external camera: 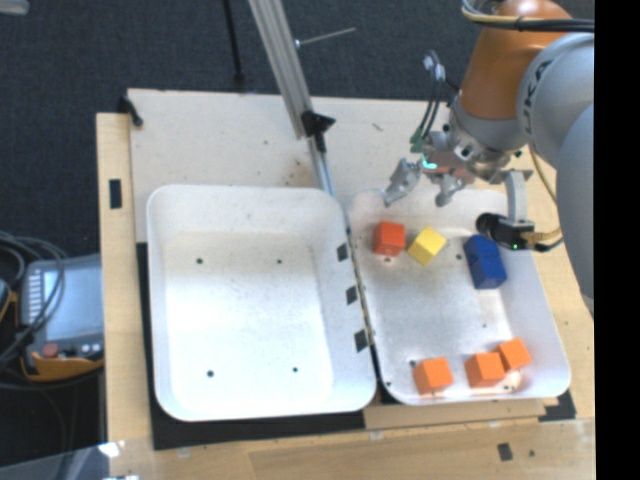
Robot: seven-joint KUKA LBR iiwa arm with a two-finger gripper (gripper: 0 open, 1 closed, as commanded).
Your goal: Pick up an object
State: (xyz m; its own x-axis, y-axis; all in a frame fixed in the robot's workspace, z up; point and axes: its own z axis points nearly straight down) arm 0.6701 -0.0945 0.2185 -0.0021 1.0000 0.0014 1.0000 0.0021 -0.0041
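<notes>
In the right bin lie an orange cube and a yellow cube near the far edge, with a blue block to their right. Three more orange cubes sit along the near edge. My gripper hangs above the bin's far edge, just beyond the orange and yellow cubes. Its two fingers are spread apart and hold nothing.
The left bin stands beside the right one, its rim touching it in the middle. A slanted aluminium rail rises from the bench behind the bins. A screen device lies off the bench at the left.
</notes>
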